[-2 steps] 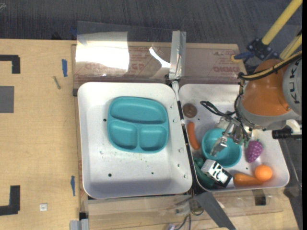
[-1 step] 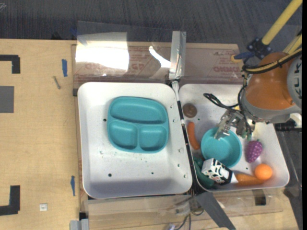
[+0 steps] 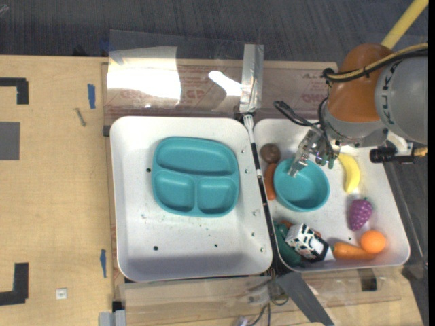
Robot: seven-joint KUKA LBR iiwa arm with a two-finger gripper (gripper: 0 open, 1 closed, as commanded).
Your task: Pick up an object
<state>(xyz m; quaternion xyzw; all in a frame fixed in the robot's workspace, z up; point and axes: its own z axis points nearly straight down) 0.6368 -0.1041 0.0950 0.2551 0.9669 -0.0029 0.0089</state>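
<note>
Bins: two, side by side on the desk (image 3: 47, 182).
Left bin (image 3: 129, 243): one teal tray (image 3: 196, 175).
Right bin (image 3: 394, 216): one teal bowl (image 3: 306, 190), banana (image 3: 351, 172), grapes (image 3: 360, 213), orange (image 3: 373, 241), carrot (image 3: 350, 251), brown ball (image 3: 270, 153), cow toy (image 3: 306, 242).
Tool (image 3: 299, 165): over the bowl's rim; grip state cannot be told.

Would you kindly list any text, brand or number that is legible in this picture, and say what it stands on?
"KUK", read vertically, the start of a brand name cut off by the edge: on the grey arm.
Faint print on the brown board behind the bins: too blurred to read.
Nothing else legible.
</note>
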